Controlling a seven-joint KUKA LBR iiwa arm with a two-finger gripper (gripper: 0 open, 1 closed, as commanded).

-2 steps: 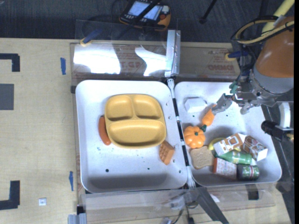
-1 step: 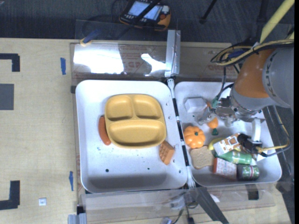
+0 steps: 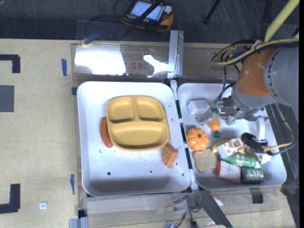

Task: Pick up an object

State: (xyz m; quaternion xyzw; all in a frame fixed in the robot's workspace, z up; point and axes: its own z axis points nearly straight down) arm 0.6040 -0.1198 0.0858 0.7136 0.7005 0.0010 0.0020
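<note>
Gripper: the gripper (image 3: 214, 112) hangs low in the right bin (image 3: 278, 177), near its back-left corner; whether it is released or clenched cannot be told.
Nearest target: a small orange piece (image 3: 214, 124) lies directly beneath it, toward the front, possibly touching.
Next nearest: a pumpkin (image 3: 197, 139) sits front-left of that piece.
Other items: a bread slice (image 3: 205, 160), a can (image 3: 251, 175) and a carton (image 3: 232, 147) crowd the bin's front.
Left bin: a yellow tray (image 3: 137, 122), well apart.
Judgement: a short drop reaches the orange piece.

A small orange fruit (image 3: 214, 124) lies in the right bin (image 3: 278, 175), beside a pumpkin (image 3: 197, 138).
</note>
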